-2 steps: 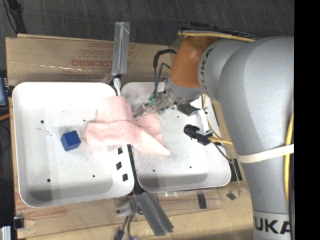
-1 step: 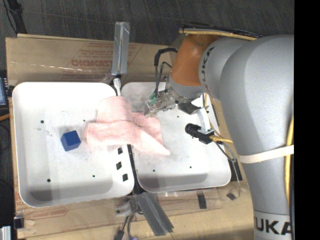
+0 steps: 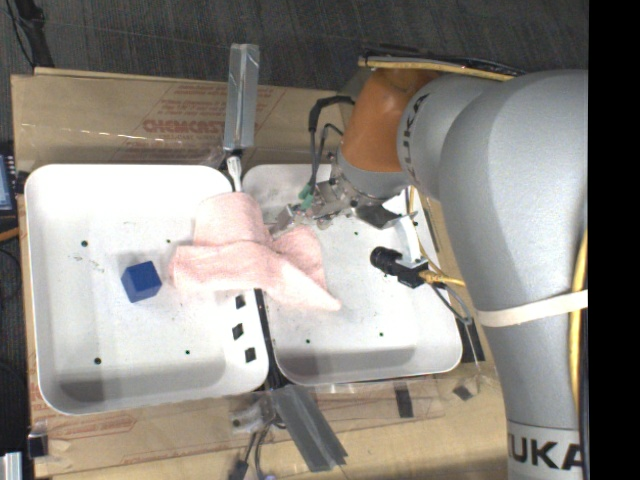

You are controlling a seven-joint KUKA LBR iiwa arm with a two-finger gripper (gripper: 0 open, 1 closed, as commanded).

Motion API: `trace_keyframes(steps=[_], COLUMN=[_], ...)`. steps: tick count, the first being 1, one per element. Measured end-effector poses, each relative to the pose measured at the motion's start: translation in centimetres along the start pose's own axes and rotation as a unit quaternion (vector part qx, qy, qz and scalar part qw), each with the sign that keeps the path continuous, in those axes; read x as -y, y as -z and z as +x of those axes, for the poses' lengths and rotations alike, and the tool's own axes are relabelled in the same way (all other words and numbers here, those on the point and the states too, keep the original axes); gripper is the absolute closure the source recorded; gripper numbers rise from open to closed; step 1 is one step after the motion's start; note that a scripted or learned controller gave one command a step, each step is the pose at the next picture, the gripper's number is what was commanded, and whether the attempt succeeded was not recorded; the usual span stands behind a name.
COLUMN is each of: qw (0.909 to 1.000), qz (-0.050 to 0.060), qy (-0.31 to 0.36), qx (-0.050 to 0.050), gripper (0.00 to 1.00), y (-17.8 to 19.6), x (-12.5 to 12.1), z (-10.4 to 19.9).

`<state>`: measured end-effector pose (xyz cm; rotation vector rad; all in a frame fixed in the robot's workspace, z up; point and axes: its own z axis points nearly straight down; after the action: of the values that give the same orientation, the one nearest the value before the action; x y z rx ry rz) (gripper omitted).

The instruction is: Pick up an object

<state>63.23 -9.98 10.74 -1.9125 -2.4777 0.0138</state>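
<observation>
A pink cloth is lying draped over the shared rims between the left bin and the right bin, its wider folded part resting in the left bin and a tapering tail reaching down into the right bin toward its middle. The gripper is hanging low in the upper left corner of the right bin, just beside the cloth's upper edge, and whether it is spread or pressed together cannot be told from here. The grey arm is crowding the right bin's right side and back rim, covering that edge. A blue cube is sitting alone in the left bin, well apart from every wall and near the cloth's left edge, with open white floor lying around it. The front half of the right bin is showing bare floor. Cardboard is lining the tabletop behind both bins.
</observation>
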Motion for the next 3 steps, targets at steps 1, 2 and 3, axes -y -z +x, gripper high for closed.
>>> trace_keyframes(steps=[1,2,3], qw=[0.9998,0.9968,0.9967], qz=[-0.004,-0.003,-0.001], qy=[-0.019,0.080,0.081], qx=[0.001,0.001,0.000], gripper=[0.00,0.00,1.00], y=[8.3,-0.6,0.1], x=[-3.1,1.4,1.4], z=[4.2,0.6,0.6])
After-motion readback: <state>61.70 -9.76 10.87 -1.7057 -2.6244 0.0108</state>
